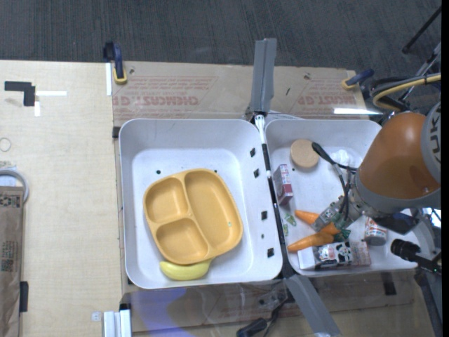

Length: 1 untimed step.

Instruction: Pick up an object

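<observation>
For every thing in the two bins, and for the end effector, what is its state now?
Yellow three-compartment plastic plate: flat in the left bin, nothing in it.
Yellow banana: lying against the plate's near edge.
Two orange carrots: lying in the right bin.
Round tan disc: lying flat, right bin.
End effector: low over the carrots; grip unclear.

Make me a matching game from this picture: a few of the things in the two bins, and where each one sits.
Things:
1. tray
2. banana
3. round disc
4. carrots

Places:
A. right bin, far end
B. left bin, middle
C. right bin, beside the gripper
D. left bin, near edge, against the tray

Pairs: 1-B, 2-D, 3-A, 4-C
</observation>
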Motion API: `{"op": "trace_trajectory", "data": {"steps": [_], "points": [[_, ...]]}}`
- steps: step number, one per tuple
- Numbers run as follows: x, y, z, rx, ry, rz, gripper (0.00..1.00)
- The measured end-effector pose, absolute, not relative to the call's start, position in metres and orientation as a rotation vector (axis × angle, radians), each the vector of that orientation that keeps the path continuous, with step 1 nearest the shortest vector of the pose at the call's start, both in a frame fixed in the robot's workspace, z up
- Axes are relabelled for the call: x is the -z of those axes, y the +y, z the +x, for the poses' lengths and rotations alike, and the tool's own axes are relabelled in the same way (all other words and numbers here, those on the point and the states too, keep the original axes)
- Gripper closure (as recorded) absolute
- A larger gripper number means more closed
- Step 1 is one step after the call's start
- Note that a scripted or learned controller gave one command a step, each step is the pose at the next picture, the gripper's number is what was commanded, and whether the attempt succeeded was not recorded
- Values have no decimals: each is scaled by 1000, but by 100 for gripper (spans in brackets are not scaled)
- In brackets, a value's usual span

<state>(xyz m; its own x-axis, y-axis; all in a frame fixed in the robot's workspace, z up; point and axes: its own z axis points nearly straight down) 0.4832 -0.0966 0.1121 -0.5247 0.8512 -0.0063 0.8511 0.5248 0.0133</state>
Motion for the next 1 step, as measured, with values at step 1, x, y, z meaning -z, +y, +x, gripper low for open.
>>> {"op": "trace_trajectory", "data": {"steps": [1], "points": [[-229,-40,531,1,2702,1601,100]]}}
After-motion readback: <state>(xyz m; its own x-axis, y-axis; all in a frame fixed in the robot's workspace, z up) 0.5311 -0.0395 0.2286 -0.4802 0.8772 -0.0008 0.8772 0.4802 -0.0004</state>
